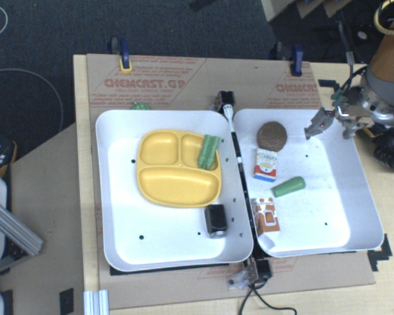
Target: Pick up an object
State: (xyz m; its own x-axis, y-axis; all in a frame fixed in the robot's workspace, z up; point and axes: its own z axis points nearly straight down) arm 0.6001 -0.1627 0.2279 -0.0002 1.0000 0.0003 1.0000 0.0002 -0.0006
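Bench (184, 77): flat brown board printed with red lettering, clamped at the far edge.
Left bin (118, 209): shallow, smooth white plastic, rounded corners.
Right bin (341, 202): same white plastic, speckled with dark flecks.
Yellow tray (174, 176): glossy, three compartments, rounded outline, in the left bin.
Gripper (329, 122): metallic grey, over the right bin's far right corner, fingers spread apart with nothing between them.
Green cylinder (208, 152): ribbed, lying across the yellow tray's right edge.
Brown disc (272, 135): round, rough-textured, far part of right bin.
Small carton (265, 164): white, red and blue, rectangular, just near of the disc.
Green capsule (288, 187): smooth, rounded ends, mid right bin.
Orange packet (266, 215): flat, against the right bin's left wall.
Black block (215, 218): boxy, glossy, left bin's near right.
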